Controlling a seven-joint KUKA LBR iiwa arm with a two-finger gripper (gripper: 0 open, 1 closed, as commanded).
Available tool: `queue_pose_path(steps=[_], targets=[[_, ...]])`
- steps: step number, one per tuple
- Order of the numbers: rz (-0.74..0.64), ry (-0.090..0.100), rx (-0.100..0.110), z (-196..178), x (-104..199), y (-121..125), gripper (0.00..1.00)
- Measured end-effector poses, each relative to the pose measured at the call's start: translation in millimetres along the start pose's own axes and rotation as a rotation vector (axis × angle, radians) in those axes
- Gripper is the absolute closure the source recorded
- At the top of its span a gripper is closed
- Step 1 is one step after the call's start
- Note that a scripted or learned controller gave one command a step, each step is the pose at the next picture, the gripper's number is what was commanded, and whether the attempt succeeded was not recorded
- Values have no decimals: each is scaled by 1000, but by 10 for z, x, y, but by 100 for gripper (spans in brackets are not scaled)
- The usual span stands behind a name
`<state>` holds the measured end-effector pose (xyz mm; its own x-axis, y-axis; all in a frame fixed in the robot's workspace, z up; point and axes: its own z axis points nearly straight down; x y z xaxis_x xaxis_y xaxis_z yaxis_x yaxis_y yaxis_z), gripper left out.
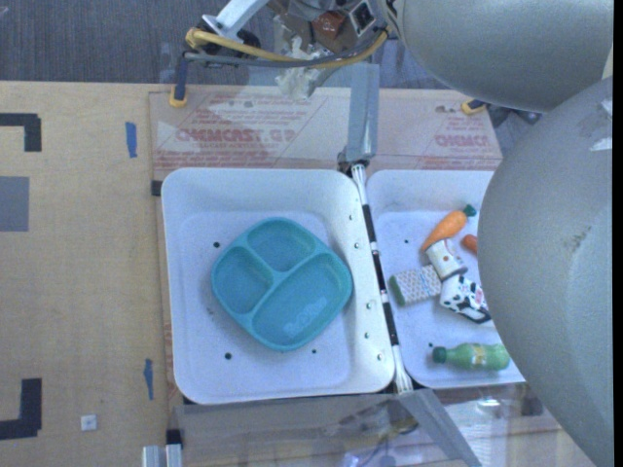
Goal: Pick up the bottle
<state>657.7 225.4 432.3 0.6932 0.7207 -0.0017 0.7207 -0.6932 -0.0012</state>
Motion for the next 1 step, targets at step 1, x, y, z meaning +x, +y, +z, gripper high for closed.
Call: queue_pose_path(steps=[1], targets=[[147,-2,1,2139,-324,-285,100]])
